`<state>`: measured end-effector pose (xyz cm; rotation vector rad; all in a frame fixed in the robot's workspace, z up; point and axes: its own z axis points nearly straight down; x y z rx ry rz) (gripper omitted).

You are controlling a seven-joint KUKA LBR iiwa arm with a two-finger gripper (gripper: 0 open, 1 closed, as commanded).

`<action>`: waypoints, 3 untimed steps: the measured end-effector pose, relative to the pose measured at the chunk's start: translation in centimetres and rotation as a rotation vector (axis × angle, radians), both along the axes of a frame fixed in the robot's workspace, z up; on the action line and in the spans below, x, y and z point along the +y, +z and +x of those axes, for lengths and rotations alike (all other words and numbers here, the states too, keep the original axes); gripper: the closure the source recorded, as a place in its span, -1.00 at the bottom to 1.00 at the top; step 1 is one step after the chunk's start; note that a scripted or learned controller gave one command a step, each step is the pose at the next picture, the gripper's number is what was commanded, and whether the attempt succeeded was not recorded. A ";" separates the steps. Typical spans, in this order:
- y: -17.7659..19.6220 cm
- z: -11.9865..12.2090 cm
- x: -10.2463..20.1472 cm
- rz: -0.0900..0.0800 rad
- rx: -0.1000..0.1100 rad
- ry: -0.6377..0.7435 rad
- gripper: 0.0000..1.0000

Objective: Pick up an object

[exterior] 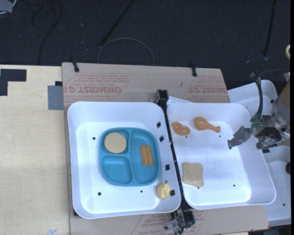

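Holding a cracker (146,155) and round wafer (114,142), the blue tray (122,173) fills the left bin (83,116); gripper (245,137) state unclear.

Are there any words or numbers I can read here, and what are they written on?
"CHEMCRZT" is my best reading: red print, upside down, on the cardboard behind the bins. Not sure of the letters.
More red print to its right on the same cardboard: too blurred to read.
Red print on the cardboard's front edge: too small to read.

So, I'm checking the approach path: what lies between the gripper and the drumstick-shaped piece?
In the camera view, bare white bin floor lies between the gripper and the drumstick-shaped piece.
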<state>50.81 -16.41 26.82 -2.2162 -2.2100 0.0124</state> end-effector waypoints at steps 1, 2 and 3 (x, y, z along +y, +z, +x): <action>0.6 0.2 0.0 -0.003 -0.012 0.003 -1.00; -5.5 -0.2 -0.7 0.000 -0.005 0.002 -1.00; -11.9 0.1 -0.3 0.001 -0.005 0.002 -1.00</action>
